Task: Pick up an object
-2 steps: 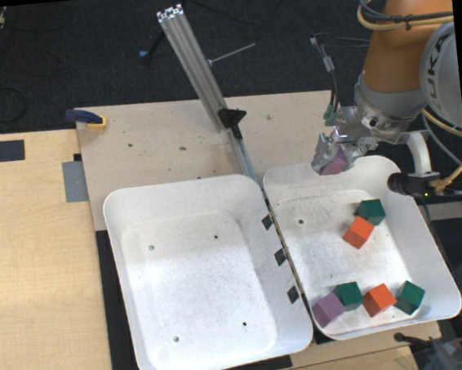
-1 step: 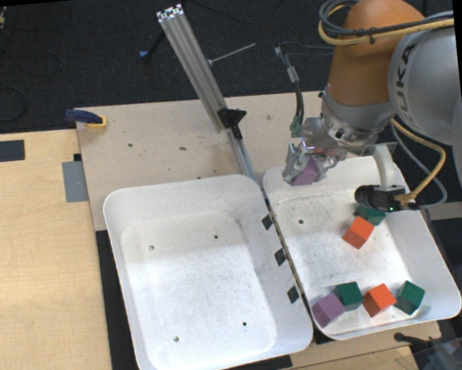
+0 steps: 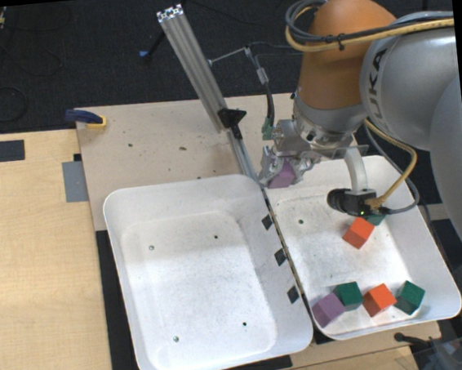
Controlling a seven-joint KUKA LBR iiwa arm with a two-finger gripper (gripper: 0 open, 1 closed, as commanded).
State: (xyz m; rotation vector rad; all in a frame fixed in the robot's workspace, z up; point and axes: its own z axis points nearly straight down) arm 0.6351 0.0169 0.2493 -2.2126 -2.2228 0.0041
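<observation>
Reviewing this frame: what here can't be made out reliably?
- claw: a purple block sits at its tips, but wrist hardware and blur hide whether it is actually held.
- Green block in the right bin: mostly hidden behind the orange block and the black cable end.
- Arm: cut off by the frame's right side.
- Bottom-right bench corner: too dark to identify.
</observation>
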